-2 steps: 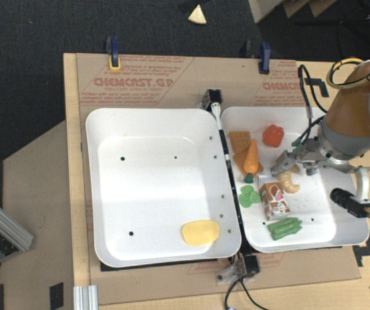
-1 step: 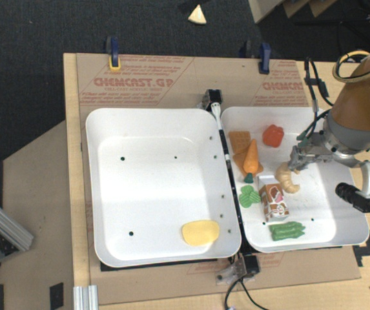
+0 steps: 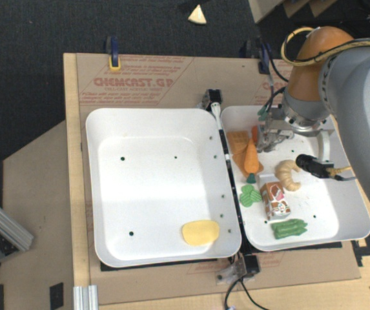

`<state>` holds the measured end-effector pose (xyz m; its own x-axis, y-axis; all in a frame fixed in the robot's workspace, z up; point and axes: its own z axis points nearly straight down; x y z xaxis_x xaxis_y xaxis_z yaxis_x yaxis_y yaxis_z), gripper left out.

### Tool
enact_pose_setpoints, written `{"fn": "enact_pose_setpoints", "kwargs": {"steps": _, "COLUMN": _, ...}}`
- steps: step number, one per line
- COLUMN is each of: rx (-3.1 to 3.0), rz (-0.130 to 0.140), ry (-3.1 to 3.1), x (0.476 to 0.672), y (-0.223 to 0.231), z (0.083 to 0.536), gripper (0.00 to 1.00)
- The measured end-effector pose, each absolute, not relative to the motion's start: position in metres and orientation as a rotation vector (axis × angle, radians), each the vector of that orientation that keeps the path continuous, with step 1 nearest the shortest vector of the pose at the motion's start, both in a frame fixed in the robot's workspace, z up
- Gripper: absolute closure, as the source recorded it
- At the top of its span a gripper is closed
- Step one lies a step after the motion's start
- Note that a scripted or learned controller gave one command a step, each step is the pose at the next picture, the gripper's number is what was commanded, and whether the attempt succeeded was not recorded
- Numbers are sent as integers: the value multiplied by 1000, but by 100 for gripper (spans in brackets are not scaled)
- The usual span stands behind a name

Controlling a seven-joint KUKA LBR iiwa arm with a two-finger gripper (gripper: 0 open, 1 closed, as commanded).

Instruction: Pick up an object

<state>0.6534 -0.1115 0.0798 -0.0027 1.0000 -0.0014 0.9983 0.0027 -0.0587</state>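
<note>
Two shallow white bins are sitting side by side on a bench, seen from above at a slant. A grey arm (image 3: 356, 102) with an orange band is reaching in from 3 o'clock, and its gripper (image 3: 267, 137) is hanging over the right bin (image 3: 359, 221), near that bin's 11 o'clock corner. Whether the pincer is apart or together cannot be told from here, and nothing is showing in its grasp.

Just below the gripper, an orange carrot (image 3: 252, 158) is lying on the bin floor, pointing roughly from 12 to 6 o'clock, with a flat orange slab (image 3: 236, 142) touching it on the 9 o'clock side. A small red piece (image 3: 255, 134) is lying just beside the gripper – what it is cannot be made out.

Near the bin's centre a pale bread roll (image 3: 289, 174) is resting. Toward 7 o'clock are a green leaf (image 3: 250, 195) and a red and white carton (image 3: 276, 201), and a green pod (image 3: 288, 228) is lying at 6 o'clock.

In the left bin (image 3: 146, 173), a yellow lump (image 3: 200, 232) is lying at 5 o'clock
</note>
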Motion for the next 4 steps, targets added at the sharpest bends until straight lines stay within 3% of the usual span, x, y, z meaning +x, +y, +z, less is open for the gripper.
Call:
{"fn": "enact_pose_setpoints", "kwargs": {"steps": 1, "rx": -2219, "rz": 6, "ry": -2215, "x": 591, "y": -103, "z": 84, "gripper": 100}}
{"fn": "enact_pose_setpoints", "kwargs": {"steps": 2, "rx": -2201, "rz": 47, "ry": -2197, "x": 645, "y": -102, "z": 82, "gripper": 100}}
{"fn": "enact_pose_setpoints", "kwargs": {"steps": 3, "rx": -2224, "rz": 7, "ry": -2212, "x": 587, "y": -138, "z": 84, "gripper": 100}}
{"fn": "enact_pose_setpoints", "kwargs": {"steps": 4, "rx": -2193, "rz": 83, "ry": -2184, "x": 654, "y": -113, "z": 83, "gripper": 100}}
